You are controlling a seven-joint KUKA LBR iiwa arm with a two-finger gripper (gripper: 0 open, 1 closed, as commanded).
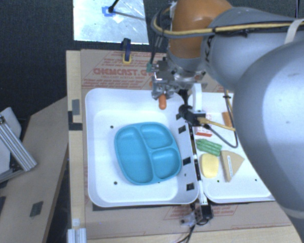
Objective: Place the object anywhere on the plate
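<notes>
Grey and very large, the arm [273,110] fills the right side because it passes close under the camera to reach the bins. At its end, below the orange band [195,19], the gripper [162,96] hangs over the far part of the left bin [99,135]. Its fingers are narrow, and a small orange object [162,103] shows between the tips, so I judge that it is held there and lifted free of the bin floor. It looks like a small carrot, but I am not sure.

Near and a little left of the gripper lies the blue plate [147,153], with three compartments, flat in the middle of the left bin. The object is not over it yet; a short move toward the near side seems needed before release.

In the right bin [243,191] rest a green piece [209,146], a yellow piece [210,166] and a tan wedge [232,163], apart from the task.
</notes>
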